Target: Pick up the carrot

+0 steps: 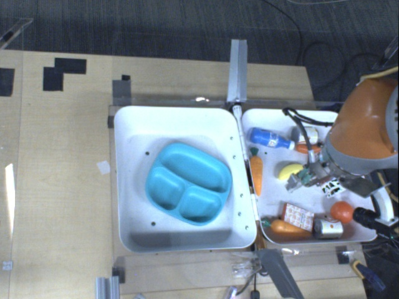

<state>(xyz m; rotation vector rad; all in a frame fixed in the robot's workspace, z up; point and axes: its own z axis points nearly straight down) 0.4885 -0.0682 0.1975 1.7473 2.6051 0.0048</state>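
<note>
While the grey and orange arm (pixel 368 126) reaches in over the right bin (pixel 274 120), its gripper (pixel 303 177) hangs low near the middle of that bin, just beside a small yellow fruit (pixel 288 170). I cannot tell how the gripper is set, because its tip is small and mixed up with wires. Nothing can be seen pinched in it. The carrot (pixel 256 174) lies along the left wall of the right bin, close to the wall that splits the two bins, about halfway down. It is long and orange and points up and down the bin. It sits apart from the gripper, with the yellow fruit between them. Near the top of the right bin lies a blue bottle (pixel 269 138) with a white label, tilted on its side. At the bottom edge of the right bin lie another orange veggie (pixel 288 228), a small red and white box (pixel 297 215), and a little can (pixel 328 228). A red ball-like fruit (pixel 341 212) sits near the bottom right corner. The left bin (pixel 134 167) holds a blue tray (pixel 188 182) with three parts, resting in its middle.
</note>
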